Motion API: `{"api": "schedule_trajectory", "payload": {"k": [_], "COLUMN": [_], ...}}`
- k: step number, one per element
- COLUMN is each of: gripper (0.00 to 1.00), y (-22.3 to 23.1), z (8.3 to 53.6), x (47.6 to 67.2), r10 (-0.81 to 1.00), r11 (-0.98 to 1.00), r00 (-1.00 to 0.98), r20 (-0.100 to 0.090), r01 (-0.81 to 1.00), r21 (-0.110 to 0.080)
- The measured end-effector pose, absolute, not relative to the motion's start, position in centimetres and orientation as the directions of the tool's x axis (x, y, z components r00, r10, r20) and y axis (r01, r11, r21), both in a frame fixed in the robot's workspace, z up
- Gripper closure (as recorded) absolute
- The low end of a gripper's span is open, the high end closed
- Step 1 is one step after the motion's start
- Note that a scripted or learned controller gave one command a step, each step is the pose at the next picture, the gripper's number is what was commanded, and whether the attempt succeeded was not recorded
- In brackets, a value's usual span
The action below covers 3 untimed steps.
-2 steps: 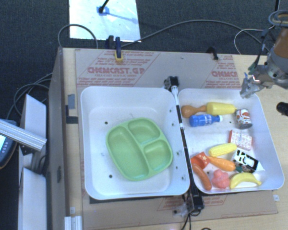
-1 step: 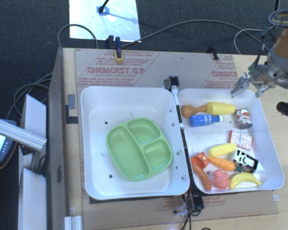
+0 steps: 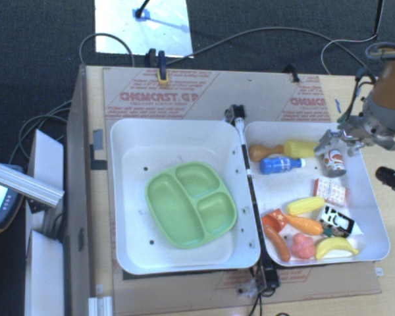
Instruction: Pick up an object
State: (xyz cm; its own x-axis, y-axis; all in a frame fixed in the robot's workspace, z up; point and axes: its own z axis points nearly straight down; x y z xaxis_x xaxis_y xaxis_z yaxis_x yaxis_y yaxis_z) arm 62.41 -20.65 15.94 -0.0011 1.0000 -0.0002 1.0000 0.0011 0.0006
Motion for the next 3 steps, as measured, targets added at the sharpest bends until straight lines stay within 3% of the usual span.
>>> {"api": "schedule_trajectory", "payload": {"k": [1,2,3], "gripper": [0.0,1.0,1.0], "y": [-20.6,-20.6,-10.3], "z": [8.3,9.5,14.7], "x": [63.9,64.1,67.0], "r10": [1.0,1.0,1.0], "r11": [0.004,0.006,0.004], "r00": [-0.004,-0.006,-0.004], "r20": [0.001,-0.001,0.0], "r01": [1.0,1.0,1.0], "r21": [-0.001,0.004,0.006]}}
